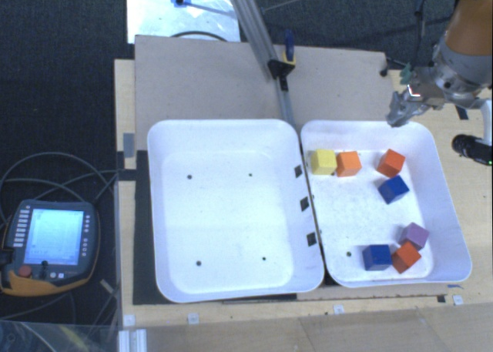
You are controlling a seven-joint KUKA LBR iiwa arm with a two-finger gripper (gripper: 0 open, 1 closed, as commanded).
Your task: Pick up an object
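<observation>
The right bin (441, 181) holds several small blocks. A yellow block (323, 162) and an orange block (348, 163) sit side by side near its back left corner. A red-orange block (390, 162) lies further right, with a blue block (393, 189) just in front of it. Near the front are a purple block (414, 234), another blue block (377, 256) and another red-orange block (406, 257). My gripper (400, 114) hangs above the bin's back rim, up and right of the first red-orange block, with nothing seen in it.
The left bin (223, 204) stands beside the right one. A slanted metal pole (258, 23) with a clamp crosses the cardboard behind the bins. A teach pendant (48, 246) lies on the floor at the left.
</observation>
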